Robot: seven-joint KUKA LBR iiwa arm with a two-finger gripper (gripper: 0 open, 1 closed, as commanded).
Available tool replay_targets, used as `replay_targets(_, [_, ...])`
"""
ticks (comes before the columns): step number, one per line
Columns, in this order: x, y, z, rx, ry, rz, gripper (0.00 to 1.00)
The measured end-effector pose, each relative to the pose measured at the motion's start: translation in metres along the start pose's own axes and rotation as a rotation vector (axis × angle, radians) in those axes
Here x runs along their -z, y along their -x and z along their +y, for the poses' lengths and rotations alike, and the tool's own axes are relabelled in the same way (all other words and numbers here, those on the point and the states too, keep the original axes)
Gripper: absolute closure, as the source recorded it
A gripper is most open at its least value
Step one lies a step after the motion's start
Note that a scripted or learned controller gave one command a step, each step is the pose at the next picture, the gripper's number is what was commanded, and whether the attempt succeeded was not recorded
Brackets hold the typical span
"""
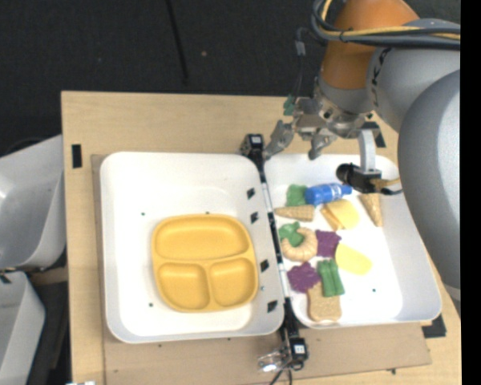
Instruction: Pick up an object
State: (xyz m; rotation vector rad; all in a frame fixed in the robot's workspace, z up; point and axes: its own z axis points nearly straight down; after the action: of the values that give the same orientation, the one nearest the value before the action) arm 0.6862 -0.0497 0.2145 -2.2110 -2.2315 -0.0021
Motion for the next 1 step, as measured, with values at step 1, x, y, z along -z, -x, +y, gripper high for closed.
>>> replay_targets(1, [-0.0149,-0.0701,-0.0346,-0.003,-0.004,-0.001,0.0])
